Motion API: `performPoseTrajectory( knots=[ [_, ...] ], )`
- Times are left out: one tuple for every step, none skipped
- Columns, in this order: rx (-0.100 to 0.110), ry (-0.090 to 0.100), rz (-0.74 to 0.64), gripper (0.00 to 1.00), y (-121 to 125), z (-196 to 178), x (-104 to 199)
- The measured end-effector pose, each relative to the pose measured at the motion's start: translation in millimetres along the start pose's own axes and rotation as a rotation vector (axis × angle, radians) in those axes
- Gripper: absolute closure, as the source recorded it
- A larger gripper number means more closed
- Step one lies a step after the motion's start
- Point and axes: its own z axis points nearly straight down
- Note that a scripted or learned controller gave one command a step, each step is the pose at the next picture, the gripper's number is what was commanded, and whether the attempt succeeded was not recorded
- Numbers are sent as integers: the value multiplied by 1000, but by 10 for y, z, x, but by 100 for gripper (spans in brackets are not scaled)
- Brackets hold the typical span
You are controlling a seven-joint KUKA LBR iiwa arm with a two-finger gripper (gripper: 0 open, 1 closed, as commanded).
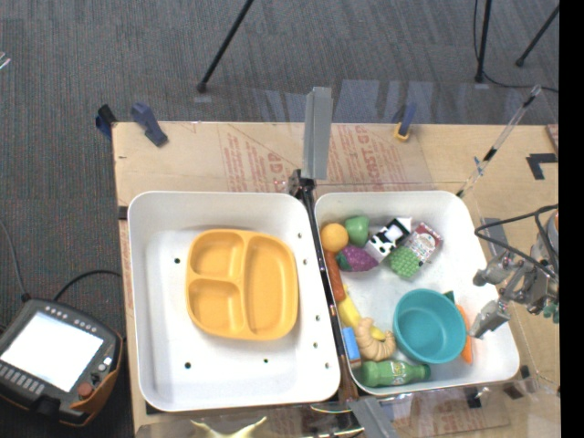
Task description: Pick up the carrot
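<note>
The gripper hangs over the right bin's right rim, just right of the teal bowl, fingers spread apart, holding nothing. The carrot lies against the bowl's right side, just below-left of the gripper.

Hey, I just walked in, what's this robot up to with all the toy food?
The gripper hangs at the right edge of the right bin, near the carrot, which lies wedged between the teal bowl and the bin's right wall. Nothing sits between its fingers, so the carrot isn't picked up yet. The other toy food lies in the same bin, and the left bin holds a yellow divided plate.
</note>
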Motion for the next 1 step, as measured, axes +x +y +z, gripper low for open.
performPoseTrajectory(
  knots=[
    [0,-6,-75,0,33,1251,-191]
  ],
)
